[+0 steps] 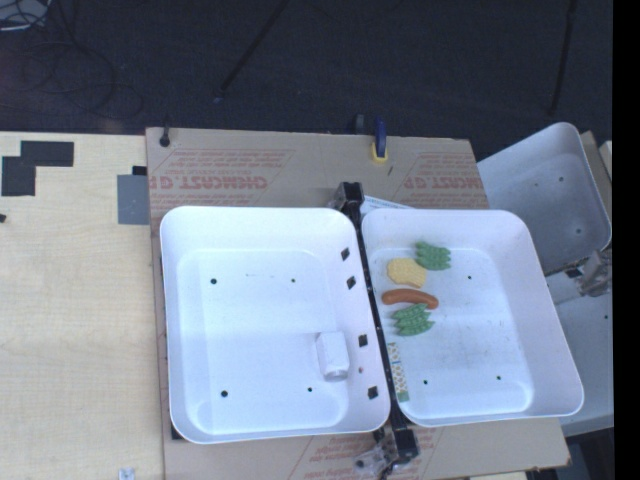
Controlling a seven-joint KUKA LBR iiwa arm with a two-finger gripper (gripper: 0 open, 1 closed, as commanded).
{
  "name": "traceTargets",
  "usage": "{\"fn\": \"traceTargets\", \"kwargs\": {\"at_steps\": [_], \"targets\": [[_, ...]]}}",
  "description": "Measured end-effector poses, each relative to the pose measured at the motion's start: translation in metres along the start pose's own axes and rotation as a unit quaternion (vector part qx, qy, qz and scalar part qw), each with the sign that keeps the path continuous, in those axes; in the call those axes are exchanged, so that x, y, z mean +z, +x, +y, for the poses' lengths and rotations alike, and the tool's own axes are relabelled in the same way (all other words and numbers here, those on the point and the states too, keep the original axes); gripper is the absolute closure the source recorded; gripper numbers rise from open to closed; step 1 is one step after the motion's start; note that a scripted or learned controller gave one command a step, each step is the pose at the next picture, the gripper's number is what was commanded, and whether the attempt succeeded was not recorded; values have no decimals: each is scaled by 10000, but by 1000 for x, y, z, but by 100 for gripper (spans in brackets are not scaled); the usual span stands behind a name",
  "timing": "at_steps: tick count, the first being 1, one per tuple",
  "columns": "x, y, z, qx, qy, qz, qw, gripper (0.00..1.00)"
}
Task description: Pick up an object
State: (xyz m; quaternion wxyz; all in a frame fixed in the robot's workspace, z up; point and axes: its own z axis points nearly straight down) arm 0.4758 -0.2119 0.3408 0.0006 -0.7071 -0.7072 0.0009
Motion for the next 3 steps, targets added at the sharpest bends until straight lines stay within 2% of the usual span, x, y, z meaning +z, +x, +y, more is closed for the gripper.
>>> {"fn": "traceTargets", "kwargs": {"at_steps": [1, 2, 3], "targets": [[-3, 53, 37, 3, -3, 0, 10000, 100], [50, 20, 1, -5, 2, 5, 10000, 100], [17, 0, 0, -2, 0, 3, 10000, 100]]}}
